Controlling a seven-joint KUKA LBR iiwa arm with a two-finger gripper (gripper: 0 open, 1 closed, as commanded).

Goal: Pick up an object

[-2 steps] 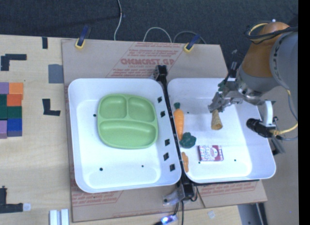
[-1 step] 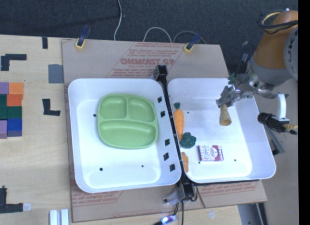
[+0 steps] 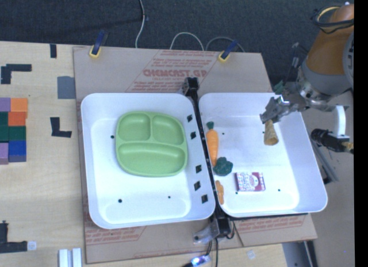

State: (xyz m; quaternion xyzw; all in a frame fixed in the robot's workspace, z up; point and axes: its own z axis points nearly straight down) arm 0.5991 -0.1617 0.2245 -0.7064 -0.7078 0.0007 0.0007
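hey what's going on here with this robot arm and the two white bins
A robot arm reaches in from the right, its hand over the right bin, just above a small tan cork-like piece; whether it has hold of it is unclear. Also in that bin are a carrot, a dark green lump, a small pink-and-white packet and a small orange piece. The left bin holds a green divided plate.

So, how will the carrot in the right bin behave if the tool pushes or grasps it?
The carrot looks like rigid moulded plastic, so it is probably stiff and light. Its round, tapered body may roll or swing when pushed. It lies close along the bin's left wall, with a dark green piece at its tip, so a grasp could slip.
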